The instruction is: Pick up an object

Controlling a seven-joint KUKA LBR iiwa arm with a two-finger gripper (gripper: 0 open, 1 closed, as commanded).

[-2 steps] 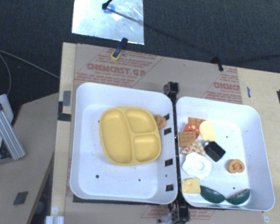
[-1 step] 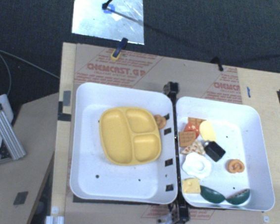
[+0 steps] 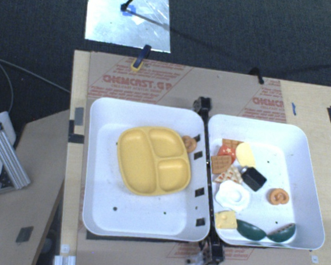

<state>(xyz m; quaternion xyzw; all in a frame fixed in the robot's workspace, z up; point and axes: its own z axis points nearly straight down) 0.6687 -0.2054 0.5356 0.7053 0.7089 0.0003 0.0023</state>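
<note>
While I look down on the desk (image 3: 177, 80), I see two white bins side by side, and I cannot tell the state of the tool from this view. The left bin (image 3: 101, 210) holds a yellow divided plate (image 3: 151, 160) lying flat near its middle, with a small brown cookie (image 3: 189, 143) touching the plate's far right corner. The right bin (image 3: 306, 191) holds the loose toy food, crowded toward its left wall: a red piece (image 3: 228, 150), a yellow cheese wedge (image 3: 245, 155), a waffle square (image 3: 221, 163), a pizza slice (image 3: 228, 177), a black block (image 3: 253, 179), a fried egg (image 3: 233, 196) and a pale yellow cube (image 3: 226, 219). A small doughnut (image 3: 278, 197) lies apart toward the right wall. Two dark green pieces (image 3: 265, 231) lie along the near edge.
</note>
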